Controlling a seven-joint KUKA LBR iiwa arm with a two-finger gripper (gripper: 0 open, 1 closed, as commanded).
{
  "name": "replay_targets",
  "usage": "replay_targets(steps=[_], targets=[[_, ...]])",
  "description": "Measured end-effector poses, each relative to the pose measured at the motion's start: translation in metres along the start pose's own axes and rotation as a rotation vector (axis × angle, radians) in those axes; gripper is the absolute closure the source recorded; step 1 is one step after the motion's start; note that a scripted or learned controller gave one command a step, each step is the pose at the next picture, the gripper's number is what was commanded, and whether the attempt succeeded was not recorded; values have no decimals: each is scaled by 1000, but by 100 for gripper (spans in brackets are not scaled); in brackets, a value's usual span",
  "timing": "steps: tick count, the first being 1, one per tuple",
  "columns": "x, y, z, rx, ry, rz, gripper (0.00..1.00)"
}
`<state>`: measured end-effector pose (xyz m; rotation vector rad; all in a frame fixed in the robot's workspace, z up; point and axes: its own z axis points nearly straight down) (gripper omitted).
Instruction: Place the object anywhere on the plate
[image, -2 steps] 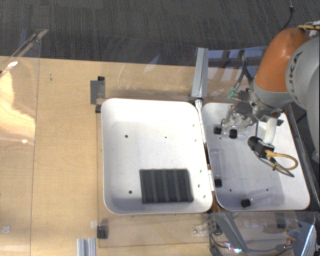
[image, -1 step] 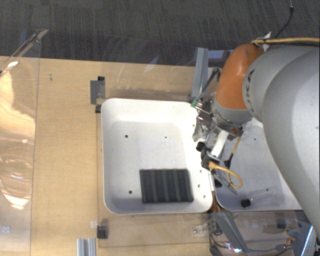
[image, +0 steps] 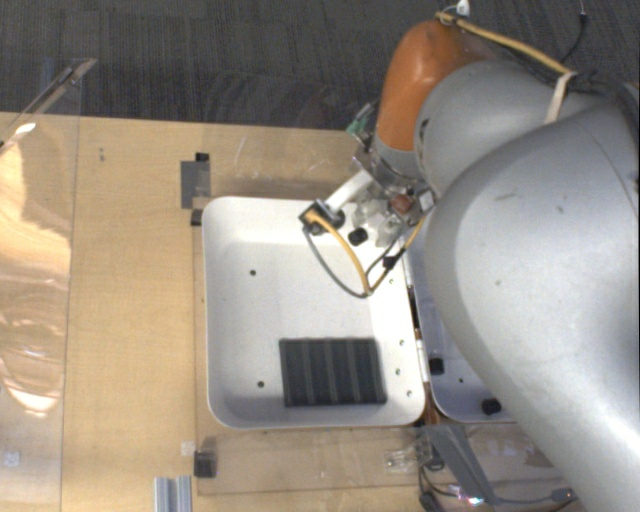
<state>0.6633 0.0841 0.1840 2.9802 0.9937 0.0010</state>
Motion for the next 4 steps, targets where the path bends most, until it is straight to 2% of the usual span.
replay_targets(steps=[1,2,3,4], targets=[[9,-93,58,2,4,223,100],[71,-106,57,0,1,-121,100],[91,-122,-43,-1,4,-279,100],[37,-162,87,1,1,-651,100]])
